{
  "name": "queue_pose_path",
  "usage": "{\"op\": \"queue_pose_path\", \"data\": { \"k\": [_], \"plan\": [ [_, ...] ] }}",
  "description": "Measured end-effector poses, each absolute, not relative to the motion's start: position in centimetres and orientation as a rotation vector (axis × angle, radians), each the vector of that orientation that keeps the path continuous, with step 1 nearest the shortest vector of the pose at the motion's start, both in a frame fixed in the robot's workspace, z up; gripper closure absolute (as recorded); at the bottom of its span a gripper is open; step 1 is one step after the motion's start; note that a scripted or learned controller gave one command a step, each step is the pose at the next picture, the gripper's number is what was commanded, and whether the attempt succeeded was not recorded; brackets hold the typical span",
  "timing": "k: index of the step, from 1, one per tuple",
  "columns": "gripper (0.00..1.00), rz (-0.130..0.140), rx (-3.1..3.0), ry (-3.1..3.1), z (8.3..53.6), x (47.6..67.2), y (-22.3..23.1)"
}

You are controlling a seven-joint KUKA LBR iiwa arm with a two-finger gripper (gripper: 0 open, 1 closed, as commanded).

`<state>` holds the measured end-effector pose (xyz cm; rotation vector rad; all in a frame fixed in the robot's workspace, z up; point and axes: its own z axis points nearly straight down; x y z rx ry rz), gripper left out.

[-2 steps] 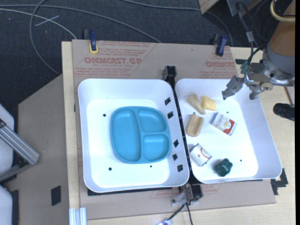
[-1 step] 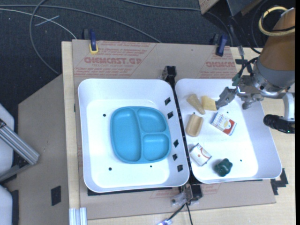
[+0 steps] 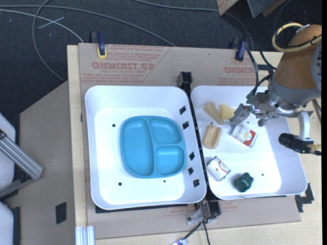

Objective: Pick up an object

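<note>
Right now the tool [image 3: 249,115] is hovering low over the right bin [image 3: 286,180], its fingers spreading apart and gripping nothing; the small red-and-white packet [image 3: 243,135] is lying just beneath and slightly toward the camera, its long axis running diagonally.

– What carries everything here?
– A bench [image 3: 76,137] with a pale brown board on top; red print is at the far edge of the board.
– And what lies directly on it?
– Two shallow white bins, side by side and touching in the middle. The left bin [image 3: 99,111] is the bigger in the view; the right bin [image 3: 286,172] is beside it.
– Anything else on the board?
– Two blue clamps, one [image 3: 101,44] at the far left, one [image 3: 240,49] at the far right.
</note>
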<state>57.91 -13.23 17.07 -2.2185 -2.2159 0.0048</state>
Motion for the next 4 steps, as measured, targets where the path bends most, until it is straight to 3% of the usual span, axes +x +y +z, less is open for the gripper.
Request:
{"op": "queue_pose_path", "data": {
  "k": [1,2,4],
  "plan": [
    [0.0,0.004,-2.216,-2.218,12.0,58.7,-12.7],
    [1.0,-0.002,-2.221,-2.221,13.5,58.9,-12.7],
    [1.0,-0.006,-2.224,-2.226,23.5,58.2,-12.4]
  ]
}}
